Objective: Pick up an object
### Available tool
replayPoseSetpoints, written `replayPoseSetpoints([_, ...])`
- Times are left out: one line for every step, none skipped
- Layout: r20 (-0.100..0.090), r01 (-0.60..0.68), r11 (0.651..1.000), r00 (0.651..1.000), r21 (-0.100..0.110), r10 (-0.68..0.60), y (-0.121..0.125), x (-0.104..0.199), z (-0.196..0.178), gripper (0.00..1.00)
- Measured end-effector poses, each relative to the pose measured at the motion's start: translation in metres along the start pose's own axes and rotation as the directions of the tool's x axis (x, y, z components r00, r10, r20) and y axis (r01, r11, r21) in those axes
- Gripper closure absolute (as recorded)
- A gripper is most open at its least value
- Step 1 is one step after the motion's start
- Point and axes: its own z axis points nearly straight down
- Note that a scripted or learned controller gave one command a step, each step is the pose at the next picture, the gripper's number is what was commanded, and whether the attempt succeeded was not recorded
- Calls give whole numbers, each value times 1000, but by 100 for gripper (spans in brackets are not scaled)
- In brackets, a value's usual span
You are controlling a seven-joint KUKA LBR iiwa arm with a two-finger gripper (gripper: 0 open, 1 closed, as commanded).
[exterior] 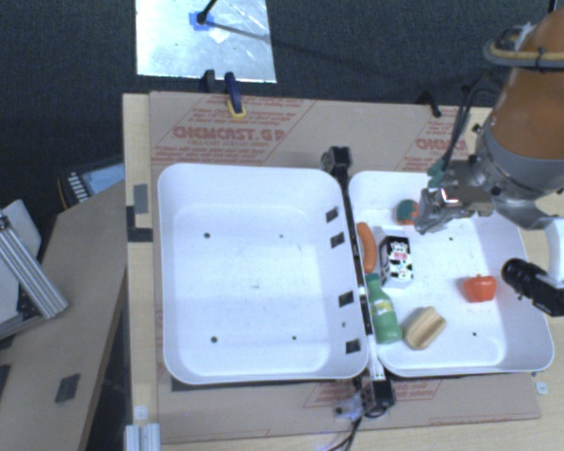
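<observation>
The gripper point(432, 212) hangs over the right bin point(522, 341); its grip cannot be told. A ball point(409, 211), perhaps, lies just beside it and may roll away if nudged.

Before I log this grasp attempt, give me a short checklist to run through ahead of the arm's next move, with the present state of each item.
1. Objects all in the right bin: ok.
2. Gripper over that bin, near the teal and orange object: ok.
3. Whether anything is grasped: cannot tell.
4. Red pepper-like object apart from the others: ok.
5. Green bottle free to grasp: not ok, it lies against the bin wall beside the tan bread-like piece.
6. Carrot away from the wall: not ok.
</observation>
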Motion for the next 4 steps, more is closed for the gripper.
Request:
replayPoseSetpoints([0,4,1000,1000,-3,-4,1,0,-11,100])
replayPoseSetpoints([0,8,1000,1000,-6,-8,2,0,-21,100])
replayPoseSetpoints([1,12,1000,1000,-9,-12,3,0,-33,100])
replayPoseSetpoints([1,15,1000,1000,-12,-15,4,0,-43,100])
